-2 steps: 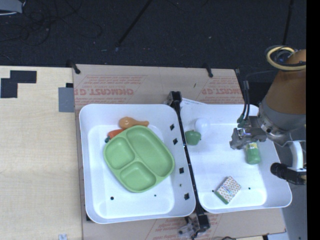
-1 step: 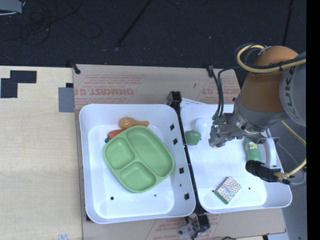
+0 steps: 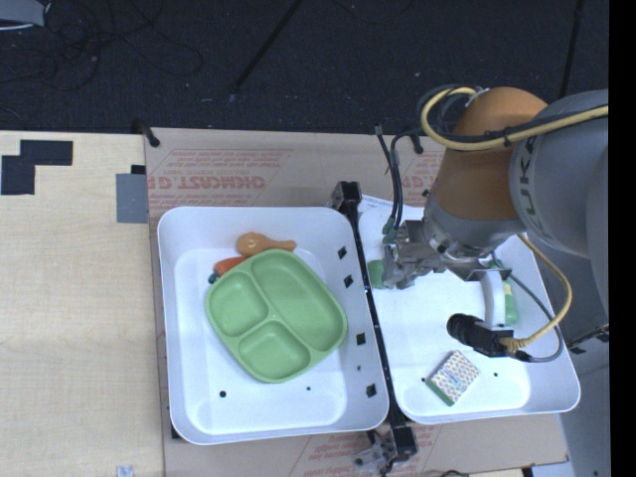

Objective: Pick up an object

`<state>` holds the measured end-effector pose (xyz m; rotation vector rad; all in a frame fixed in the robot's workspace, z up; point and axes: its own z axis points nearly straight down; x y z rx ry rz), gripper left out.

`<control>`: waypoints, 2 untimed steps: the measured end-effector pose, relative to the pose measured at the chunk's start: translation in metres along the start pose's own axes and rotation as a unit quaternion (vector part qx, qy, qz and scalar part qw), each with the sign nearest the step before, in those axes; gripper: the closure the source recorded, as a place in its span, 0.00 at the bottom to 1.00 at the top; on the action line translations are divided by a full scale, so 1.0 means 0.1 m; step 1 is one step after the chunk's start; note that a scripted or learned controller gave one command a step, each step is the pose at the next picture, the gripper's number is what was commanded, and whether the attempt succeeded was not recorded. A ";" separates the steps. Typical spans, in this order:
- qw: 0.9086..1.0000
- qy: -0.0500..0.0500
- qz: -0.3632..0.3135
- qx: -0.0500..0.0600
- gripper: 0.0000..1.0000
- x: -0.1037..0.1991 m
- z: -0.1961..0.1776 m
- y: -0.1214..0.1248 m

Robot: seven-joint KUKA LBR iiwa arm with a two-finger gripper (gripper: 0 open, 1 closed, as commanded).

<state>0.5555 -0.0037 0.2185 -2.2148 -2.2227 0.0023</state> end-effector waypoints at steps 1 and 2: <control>1.000 0.000 0.000 0.000 1.00 0.54 0.08 0.14; 1.000 0.000 -0.001 -0.001 1.00 1.14 0.07 0.26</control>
